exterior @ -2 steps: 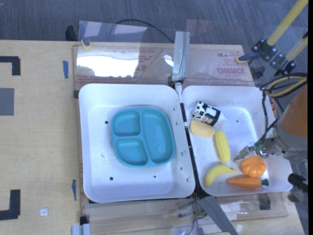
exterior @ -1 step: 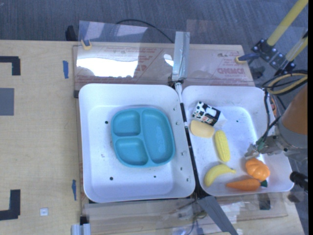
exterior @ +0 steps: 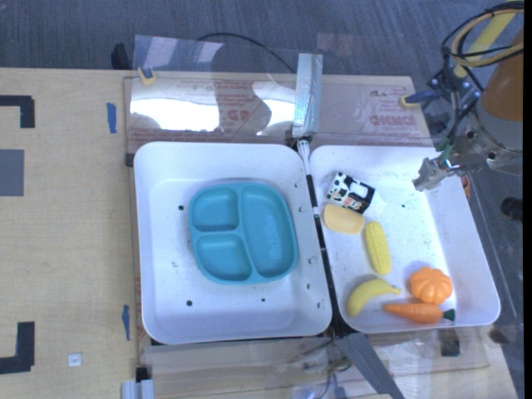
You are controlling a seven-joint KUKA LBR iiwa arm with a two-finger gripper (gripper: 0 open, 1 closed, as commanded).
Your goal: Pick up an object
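Toys to pick: six toys lie in the right bin (exterior: pixel 478 248), and none is lifted yet.
Cow toy: a small black and white toy (exterior: pixel 349 191) sits near the top left of that bin, close to the wall between the bins.
Yellow lump: a pale yellow toy (exterior: pixel 343 219), maybe a potato or a bun, touches the cow toy from below.
Corn: a toy corn cob (exterior: pixel 378 248) lies just beside the yellow lump, pointing down the bin.
Banana: a toy banana (exterior: pixel 370 294) lies near the front wall.
Pumpkin: a little orange pumpkin (exterior: pixel 431 284) sits by the right front corner.
Carrot: a toy carrot (exterior: pixel 416 312) lies just under the pumpkin and touches it.
Left bin: the left bin (exterior: pixel 158 181) holds a blue plate (exterior: pixel 243 232) with three parts, and no toys are on it.
Gripper: the gripper (exterior: pixel 430 175) hangs over the top right part of the right bin, well apart from every toy. It is too small and blurry to tell whether it is spread or closed. Nothing can be seen in it.
Step now: I think this is the start, the reach toward a toy.
Next move: the arm needs to go over one toy, come down, and squeeze it. The corn looks easiest, since it has space on both long sides.
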